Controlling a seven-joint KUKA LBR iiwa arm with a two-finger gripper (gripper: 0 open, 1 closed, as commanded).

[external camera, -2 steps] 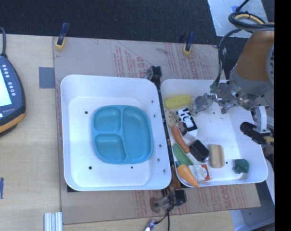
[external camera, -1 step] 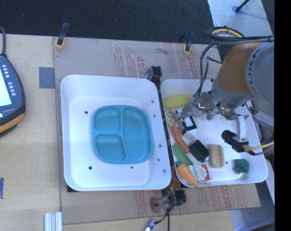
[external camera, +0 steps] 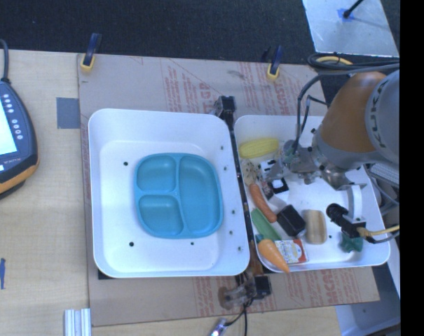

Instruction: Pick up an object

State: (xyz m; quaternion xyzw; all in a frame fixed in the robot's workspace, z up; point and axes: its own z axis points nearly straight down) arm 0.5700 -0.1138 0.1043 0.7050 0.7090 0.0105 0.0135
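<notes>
The claw [external camera: 293, 161] hangs over the right bin's [external camera: 380, 261] crowded left half, beside the yellow corn [external camera: 258, 147]; its opening cannot be told. With toys packed touching, it could nudge neighbours or close on nothing.

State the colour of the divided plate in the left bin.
Light blue; the divided plate shows in the camera view.

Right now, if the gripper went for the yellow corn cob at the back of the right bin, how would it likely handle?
The corn cob looks rounded and elongated, so it would probably roll if nudged sideways. It looks like a plastic toy, so likely light and stiff, possibly slick. It lies near the right bin's back wall, which may crowd an approach.
</notes>
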